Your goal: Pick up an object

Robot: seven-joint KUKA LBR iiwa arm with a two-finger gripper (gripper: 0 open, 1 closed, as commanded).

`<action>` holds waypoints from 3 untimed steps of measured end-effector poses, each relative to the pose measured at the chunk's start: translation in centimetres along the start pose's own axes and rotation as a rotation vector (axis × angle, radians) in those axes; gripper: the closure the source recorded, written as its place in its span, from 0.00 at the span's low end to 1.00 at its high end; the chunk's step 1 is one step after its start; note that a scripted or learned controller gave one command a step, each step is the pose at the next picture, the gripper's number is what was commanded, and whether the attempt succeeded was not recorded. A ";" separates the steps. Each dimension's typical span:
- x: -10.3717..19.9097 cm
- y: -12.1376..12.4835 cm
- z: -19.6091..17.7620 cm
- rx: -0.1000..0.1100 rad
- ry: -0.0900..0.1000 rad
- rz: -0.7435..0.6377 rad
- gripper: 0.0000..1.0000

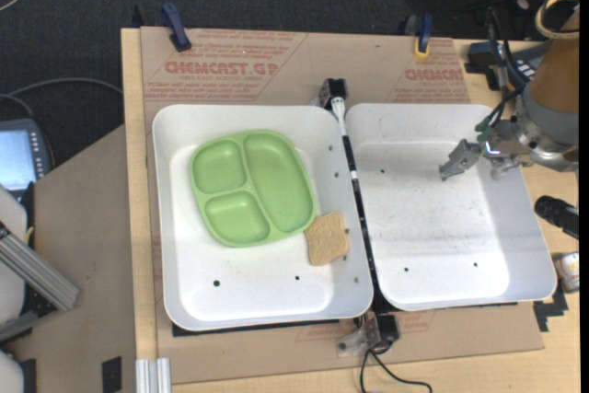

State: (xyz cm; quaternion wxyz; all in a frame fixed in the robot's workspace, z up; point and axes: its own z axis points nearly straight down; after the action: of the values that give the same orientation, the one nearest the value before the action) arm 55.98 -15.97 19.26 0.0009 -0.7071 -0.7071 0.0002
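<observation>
Overhead slanted view of the worktop (230, 60), a board clamped at its far edge so that the two shallow white bins lying edge to edge on it keep their position under the arm's pushes. The left bin (184, 290) contains both candidate things for the pick: a green divided plate (253, 187), lying flat with its three compartments upward, and a tan sponge-like slab (327, 238) that touches the plate's near right corner and lies close to the bin's right wall (a position that probably leaves little room for a finger on that side). The arm enters from the right, and its tool (457, 161) hangs over the far part of the right bin (433, 271), well apart from either thing. Nothing is seen between its tips or touching them; at this slant, whether the tool is released or clenched cannot be told. The pick appears not yet begun.
</observation>
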 end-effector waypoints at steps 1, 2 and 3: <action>1.5 -4.5 -13.6 -0.016 -0.004 -0.002 0.00; 4.5 -7.9 -28.4 -0.022 -0.004 -0.005 0.00; 4.4 -7.8 -28.6 -0.008 -0.004 -0.001 1.00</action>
State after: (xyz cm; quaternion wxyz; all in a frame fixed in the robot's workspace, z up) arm 48.27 -11.62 47.84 -0.0035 -0.7067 -0.7075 -0.0012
